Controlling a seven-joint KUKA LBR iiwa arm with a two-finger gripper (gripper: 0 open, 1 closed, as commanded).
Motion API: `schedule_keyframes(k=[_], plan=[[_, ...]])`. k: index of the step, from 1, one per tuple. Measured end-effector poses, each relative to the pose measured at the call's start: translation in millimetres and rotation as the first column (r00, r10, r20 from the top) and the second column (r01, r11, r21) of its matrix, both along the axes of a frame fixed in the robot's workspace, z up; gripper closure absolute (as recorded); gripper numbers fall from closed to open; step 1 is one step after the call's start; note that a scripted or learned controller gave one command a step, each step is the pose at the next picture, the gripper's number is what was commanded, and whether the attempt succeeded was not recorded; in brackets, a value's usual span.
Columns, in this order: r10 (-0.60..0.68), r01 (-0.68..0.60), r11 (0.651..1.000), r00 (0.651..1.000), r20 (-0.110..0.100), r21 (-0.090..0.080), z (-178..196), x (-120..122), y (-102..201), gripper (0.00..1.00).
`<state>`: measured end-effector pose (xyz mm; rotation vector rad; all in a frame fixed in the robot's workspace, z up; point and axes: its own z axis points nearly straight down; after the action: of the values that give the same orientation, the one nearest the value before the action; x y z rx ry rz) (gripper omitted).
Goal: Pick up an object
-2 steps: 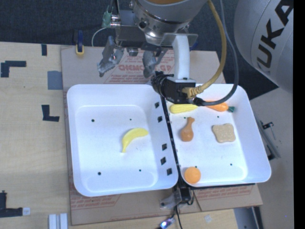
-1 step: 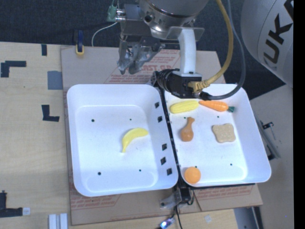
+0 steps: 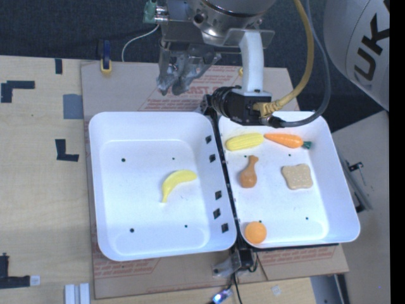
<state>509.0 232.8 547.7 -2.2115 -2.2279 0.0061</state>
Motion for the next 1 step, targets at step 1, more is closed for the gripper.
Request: schedule_keyframes(k=[1], plan=[[0.002, -0.002, 1.000, 1.000, -0.001, -0.001, 9.7, 0.0, 0.7, 1.00]])
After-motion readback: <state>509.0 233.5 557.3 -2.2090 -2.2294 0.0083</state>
